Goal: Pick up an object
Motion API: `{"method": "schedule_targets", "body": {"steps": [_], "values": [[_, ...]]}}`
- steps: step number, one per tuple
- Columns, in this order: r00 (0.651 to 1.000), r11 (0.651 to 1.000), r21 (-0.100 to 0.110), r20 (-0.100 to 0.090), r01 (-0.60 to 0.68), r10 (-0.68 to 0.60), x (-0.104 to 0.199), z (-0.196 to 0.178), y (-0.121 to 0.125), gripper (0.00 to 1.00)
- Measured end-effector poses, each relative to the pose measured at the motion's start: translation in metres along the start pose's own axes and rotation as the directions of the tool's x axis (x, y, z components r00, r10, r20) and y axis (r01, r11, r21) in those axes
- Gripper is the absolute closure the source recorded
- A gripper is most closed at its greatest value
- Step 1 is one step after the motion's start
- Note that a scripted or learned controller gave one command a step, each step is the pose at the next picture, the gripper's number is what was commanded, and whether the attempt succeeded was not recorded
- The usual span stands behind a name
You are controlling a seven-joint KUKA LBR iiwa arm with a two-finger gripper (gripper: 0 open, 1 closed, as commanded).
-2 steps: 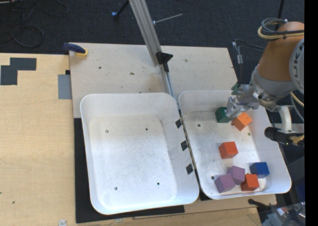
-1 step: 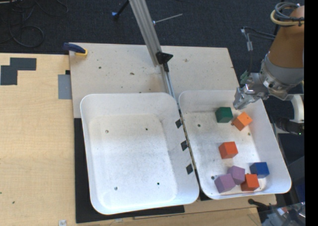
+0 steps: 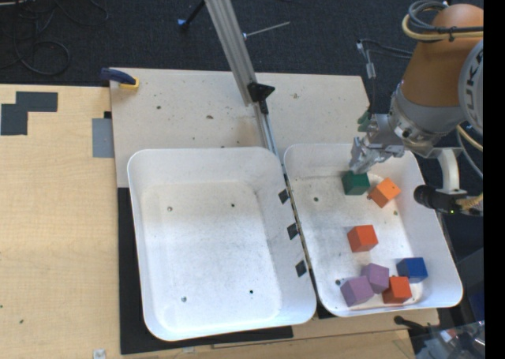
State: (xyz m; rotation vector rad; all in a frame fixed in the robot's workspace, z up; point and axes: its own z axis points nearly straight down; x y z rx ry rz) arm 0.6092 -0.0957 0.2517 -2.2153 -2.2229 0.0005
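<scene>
Here, the left bin [image 3: 209, 247] and the right bin [image 3: 418, 223] lie side by side on the bench [image 3: 181, 113]. My arm [image 3: 438, 65] enters from the right. My gripper [image 3: 364, 156] hangs over the right bin's far end, directly above the green cube [image 3: 356, 184]; finger state: cannot tell. An orange cube [image 3: 384, 192] sits just beside the green one. Red [image 3: 362, 237], blue [image 3: 412, 268] and purple [image 3: 357, 289] cubes lie nearer the front.
</scene>
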Motion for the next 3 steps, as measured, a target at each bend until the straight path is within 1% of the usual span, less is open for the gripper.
{"method": "schedule_targets", "body": {"steps": [1,2,3], "values": [[1.000,1.000,-0.001,0.000,0.001,-0.001,0.052,-0.005,0.004,1.00],[1.000,1.000,0.001,0.000,0.001,-0.001,0.106,-0.005,-0.002,1.00],[1.000,1.000,0.001,0.001,0.000,0.000,0.152,0.008,0.010,1.00]]}}
